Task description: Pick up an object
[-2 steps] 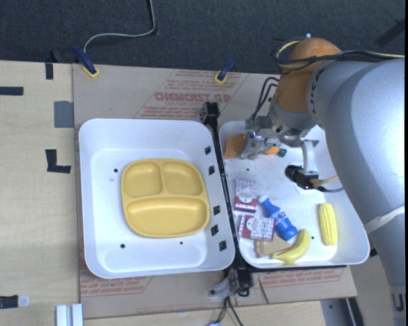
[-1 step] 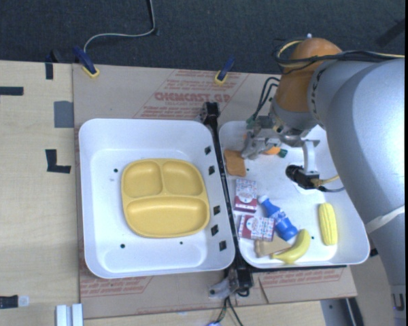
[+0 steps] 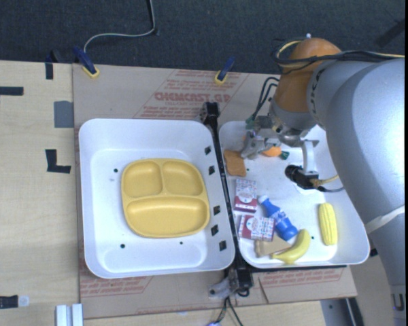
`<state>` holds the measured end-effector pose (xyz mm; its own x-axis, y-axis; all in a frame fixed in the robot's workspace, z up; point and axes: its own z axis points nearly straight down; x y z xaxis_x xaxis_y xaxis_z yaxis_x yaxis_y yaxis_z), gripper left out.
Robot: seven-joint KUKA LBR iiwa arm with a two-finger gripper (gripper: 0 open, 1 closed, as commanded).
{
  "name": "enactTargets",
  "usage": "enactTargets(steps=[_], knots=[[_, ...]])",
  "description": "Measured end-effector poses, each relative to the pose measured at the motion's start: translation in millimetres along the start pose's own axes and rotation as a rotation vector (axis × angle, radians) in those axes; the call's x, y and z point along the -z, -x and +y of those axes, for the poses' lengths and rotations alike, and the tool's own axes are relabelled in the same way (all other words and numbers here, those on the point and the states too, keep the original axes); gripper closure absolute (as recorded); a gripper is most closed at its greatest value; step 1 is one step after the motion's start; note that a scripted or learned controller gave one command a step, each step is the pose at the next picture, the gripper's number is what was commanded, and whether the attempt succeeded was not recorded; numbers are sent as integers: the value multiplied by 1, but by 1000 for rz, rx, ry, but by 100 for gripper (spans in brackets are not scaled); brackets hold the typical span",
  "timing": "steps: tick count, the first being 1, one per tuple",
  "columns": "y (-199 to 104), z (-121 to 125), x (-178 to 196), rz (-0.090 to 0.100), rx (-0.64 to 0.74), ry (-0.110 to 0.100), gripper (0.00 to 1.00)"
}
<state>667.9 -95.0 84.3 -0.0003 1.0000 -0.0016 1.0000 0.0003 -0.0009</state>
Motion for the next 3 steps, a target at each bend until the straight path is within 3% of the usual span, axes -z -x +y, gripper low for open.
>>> enactTargets(steps=[3], knots=[[0, 0, 0, 0, 0, 0, 0]])
